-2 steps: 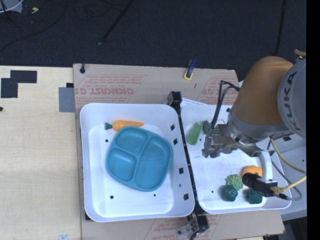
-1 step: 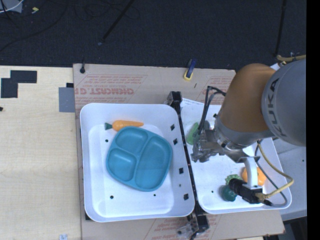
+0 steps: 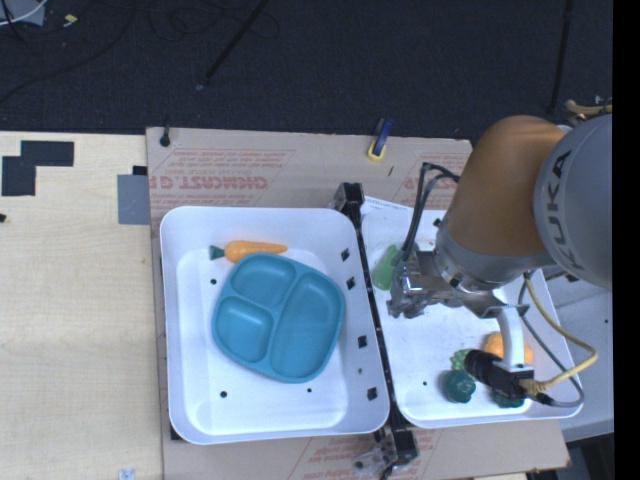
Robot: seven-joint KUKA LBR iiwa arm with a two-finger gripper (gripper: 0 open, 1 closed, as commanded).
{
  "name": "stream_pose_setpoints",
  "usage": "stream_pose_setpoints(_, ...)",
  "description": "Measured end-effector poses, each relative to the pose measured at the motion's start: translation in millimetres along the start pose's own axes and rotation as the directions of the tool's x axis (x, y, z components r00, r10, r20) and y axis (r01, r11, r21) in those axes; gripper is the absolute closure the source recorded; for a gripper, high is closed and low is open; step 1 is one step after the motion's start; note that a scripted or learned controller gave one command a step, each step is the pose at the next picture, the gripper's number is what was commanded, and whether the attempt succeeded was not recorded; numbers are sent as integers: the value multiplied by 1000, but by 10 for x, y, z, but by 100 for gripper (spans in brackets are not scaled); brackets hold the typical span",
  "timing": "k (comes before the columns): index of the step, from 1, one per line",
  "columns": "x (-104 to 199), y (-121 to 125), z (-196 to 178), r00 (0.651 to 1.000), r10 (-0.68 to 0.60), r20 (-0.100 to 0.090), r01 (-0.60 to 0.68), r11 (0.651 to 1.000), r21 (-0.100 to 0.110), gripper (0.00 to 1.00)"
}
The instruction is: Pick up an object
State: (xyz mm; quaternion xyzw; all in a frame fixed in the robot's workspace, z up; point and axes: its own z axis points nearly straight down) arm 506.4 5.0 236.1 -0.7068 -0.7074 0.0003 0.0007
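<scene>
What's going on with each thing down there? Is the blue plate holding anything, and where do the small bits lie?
Blue plate: flat in the left bin, its compartments bare.
Toy carrot: lying on its side, just above the plate.
Green piece: in the right bin, partly under the arm.
Teal lump: resting near the right bin's front edge.
Orange piece: partly hidden behind the arm's cable.

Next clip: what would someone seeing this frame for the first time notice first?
The big grey arm with its orange band fills the right side, hanging over the right bin, its tool low near that bin's left wall beside a green object. In the left bin a blue divided plate lies flat, with a toy carrot just above it. A dark teal object sits by the right bin's lower rim.
</scene>
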Motion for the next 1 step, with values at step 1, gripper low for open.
stream_pose_setpoints(1,22,-47,47,1000,3,0,-3,1000,3,100)
